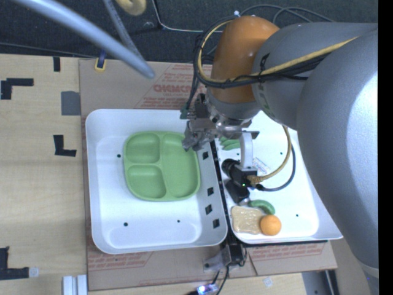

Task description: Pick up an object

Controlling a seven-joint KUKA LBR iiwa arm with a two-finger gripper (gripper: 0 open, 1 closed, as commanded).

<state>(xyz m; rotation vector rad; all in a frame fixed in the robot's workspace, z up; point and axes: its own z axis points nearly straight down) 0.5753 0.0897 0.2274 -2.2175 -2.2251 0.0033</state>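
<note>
1. Gripper sits low over the top-right corner of the green tray, right at the divider between the two bins; can't tell whether it's released, clenched or grasping anything, since the wrist blocks it from above.
2. Arm comes in from the right, grey, w/ the orange band directly above the wrist; it covers most of the upper right of the view.
3. Green tray: three compartments, lying flat in the left bin, upper centre of that bin, its right edge near the bin wall. Dark wrist hardware overlaps its top-right corner.
4. Right bin holds the small stuff, all near the front-left corner:
   - orange ball, touching or just beside the tan piece
   - tan bread-like piece, left of the ball, flat against the bin's front-left corner
   - green item just behind those two, partly hidden, shape unclear
   - another green bit further back, close under the wrist, mostly hidden.
5. Black fitting w/ a small green light hangs over the right bin between the wrist and the food items; a cable loops out from it.
6. Both bins rest on a cardboard sheet on the wood bench.
</note>
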